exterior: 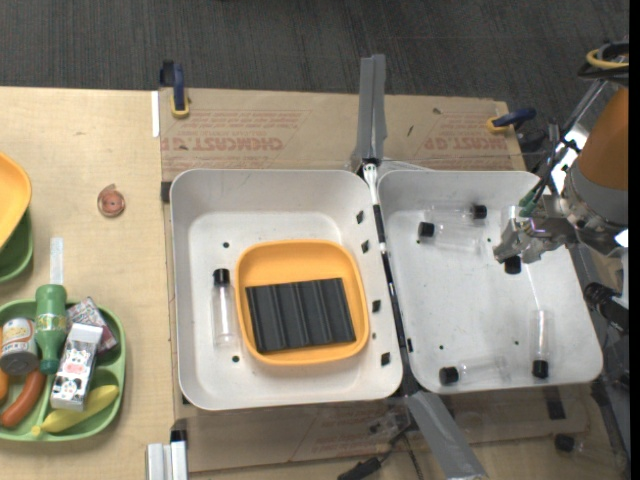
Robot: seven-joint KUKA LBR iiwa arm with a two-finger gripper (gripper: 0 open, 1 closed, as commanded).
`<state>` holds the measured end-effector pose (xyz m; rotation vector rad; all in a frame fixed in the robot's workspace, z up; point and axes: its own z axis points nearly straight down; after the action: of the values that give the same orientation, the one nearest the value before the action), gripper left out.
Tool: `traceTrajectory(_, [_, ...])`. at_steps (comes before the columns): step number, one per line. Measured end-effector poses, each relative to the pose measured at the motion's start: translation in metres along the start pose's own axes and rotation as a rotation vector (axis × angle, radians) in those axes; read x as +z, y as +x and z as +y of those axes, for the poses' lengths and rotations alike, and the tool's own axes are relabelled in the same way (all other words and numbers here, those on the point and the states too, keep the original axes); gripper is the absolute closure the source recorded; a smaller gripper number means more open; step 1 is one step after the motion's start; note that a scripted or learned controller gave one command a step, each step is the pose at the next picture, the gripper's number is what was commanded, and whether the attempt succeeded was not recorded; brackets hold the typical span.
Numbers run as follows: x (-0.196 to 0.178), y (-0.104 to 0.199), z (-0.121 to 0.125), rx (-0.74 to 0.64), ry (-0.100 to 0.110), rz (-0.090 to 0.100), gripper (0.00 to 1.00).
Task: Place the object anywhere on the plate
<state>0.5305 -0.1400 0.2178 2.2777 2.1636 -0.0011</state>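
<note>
The left bin [190,298] holds an orange plate [300,260] at its middle, with a dark ridged block [300,314] lying on the plate. A clear tube with a black cap [222,306] lies just left of the plate, on the bin floor. Well right of the plate, the gripper [515,246] hangs over the right bin [470,308]; how it stands I cannot tell. More clear tubes [540,340] lie scattered there.

The arm [600,158] comes in from the right side, and its orange band is at the frame edge. The wrist bends downward, and the claw [514,251] hangs low, pointing to the left.
</note>
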Motion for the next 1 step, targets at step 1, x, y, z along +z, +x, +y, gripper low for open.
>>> traceTrajectory(1, [-0.0052, 0.0956, 0.0129, -0.217, 0.002, -0.001, 1.00])
